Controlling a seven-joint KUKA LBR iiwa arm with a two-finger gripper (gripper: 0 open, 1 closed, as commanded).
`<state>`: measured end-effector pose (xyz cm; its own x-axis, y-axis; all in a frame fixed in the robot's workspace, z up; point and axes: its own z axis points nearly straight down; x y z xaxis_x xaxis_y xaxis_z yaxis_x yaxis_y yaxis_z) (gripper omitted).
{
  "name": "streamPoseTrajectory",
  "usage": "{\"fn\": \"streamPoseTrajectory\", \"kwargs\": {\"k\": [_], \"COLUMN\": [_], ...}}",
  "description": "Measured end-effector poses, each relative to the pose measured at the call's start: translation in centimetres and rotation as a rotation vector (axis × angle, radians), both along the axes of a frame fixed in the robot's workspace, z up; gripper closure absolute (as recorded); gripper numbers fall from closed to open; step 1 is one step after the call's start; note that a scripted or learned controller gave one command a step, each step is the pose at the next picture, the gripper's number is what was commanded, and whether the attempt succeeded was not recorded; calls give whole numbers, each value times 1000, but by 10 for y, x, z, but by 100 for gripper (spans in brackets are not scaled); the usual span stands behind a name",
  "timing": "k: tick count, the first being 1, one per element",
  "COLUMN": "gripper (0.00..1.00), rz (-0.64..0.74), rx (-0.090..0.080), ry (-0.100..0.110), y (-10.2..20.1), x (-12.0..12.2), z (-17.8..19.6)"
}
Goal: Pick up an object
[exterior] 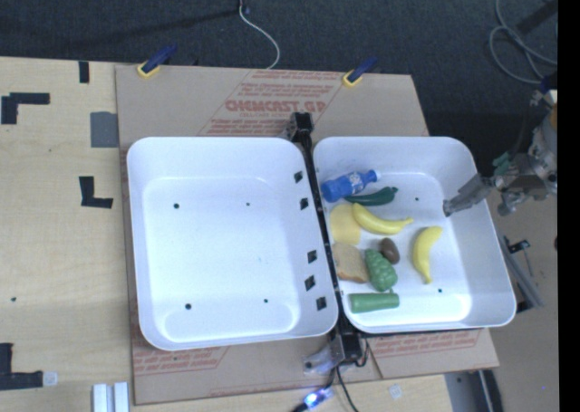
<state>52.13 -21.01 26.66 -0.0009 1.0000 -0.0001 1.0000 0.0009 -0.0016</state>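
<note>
Toy foods lie clustered against the right bin's [462,166] left wall: a blue bottle [348,185], two yellow bananas [381,219], a dark green pepper [379,195], a green cylinder [373,302] near the front edge. The left bin [145,166] sits alongside. The gripper [450,206] hovers over the right bin's right edge; its grip cannot be made out.
</note>
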Motion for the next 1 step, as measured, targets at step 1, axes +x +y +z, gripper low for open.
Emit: {"fn": "streamPoseTrajectory", "kwargs": {"k": [1], "gripper": [0], "rz": [6], "rx": [8], "ry": [15], "y": [91], "x": [-36], "z": [-109]}}
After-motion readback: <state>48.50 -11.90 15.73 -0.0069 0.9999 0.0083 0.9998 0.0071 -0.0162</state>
